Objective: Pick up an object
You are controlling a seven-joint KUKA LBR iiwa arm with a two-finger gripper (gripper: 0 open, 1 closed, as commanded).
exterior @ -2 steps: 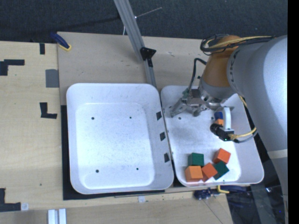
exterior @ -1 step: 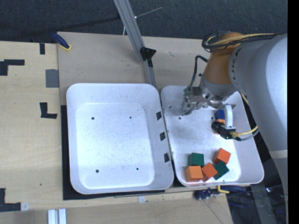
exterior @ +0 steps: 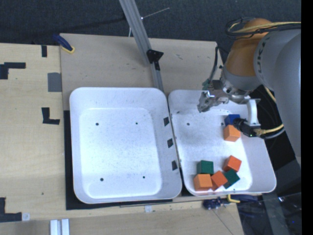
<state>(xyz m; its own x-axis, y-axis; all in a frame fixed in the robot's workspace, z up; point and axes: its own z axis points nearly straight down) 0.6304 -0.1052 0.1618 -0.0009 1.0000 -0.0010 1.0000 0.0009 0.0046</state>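
1. Two shallow white bins sit side by side on a wooden bench. The left bin (exterior: 120, 143) takes up the centre of the frame; the right bin (exterior: 195, 131) lies at centre right.
2. The grey arm (exterior: 279, 58) enters from the upper right, its orange band just above the wrist. The gripper (exterior: 205, 103) hangs over the upper part of the right bin, with nothing seen between its fingers. Whether they are spread or pressed together I cannot tell.
3. Small blocks lie in the right bin. An orange block (exterior: 231, 132) sits near the right wall, touching a blue block (exterior: 232, 118) just above it.
4. At the lower right, a cluster crowds together: a green block (exterior: 205, 167), an orange cube (exterior: 202, 181), another orange block (exterior: 234, 163), and others touching them.
5. The blocks look stiff, light and flat-sided, probably not fragile and easy to pinch.
6. The best hold is likely across two opposite flat faces. The orange block near the right wall seems less crowded than the cluster, though the wall and blue block leave little room.
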